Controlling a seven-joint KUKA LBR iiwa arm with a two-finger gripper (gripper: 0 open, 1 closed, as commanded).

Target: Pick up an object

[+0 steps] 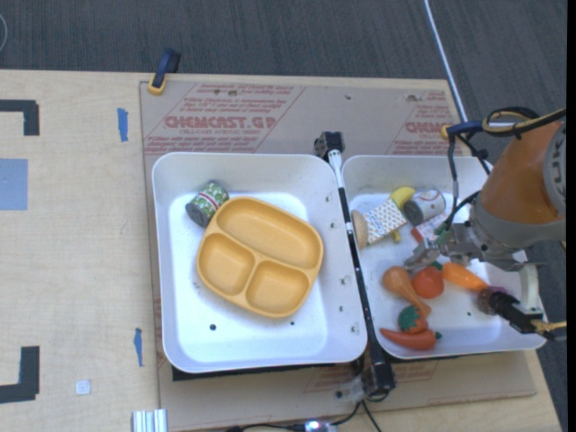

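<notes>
Dark carpet surrounds the counter; in the right white plastic bin, the hand hangs low over a round red-orange toy fruit near the bin's front edge. I cannot tell if the hand is clenched or released, and nothing looks lifted yet, so I judge the picking is not done.

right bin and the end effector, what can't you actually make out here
- End effector, camera view: small and against cluttered toys, so its finger state and any contact with the orange round toy can't be judged.
- Arm: cut off by the right edge.
- Small items under the wrist in the right bin: partly covered by the arm, shapes unclear.
- Can in the left bin: label too small to read.
</notes>
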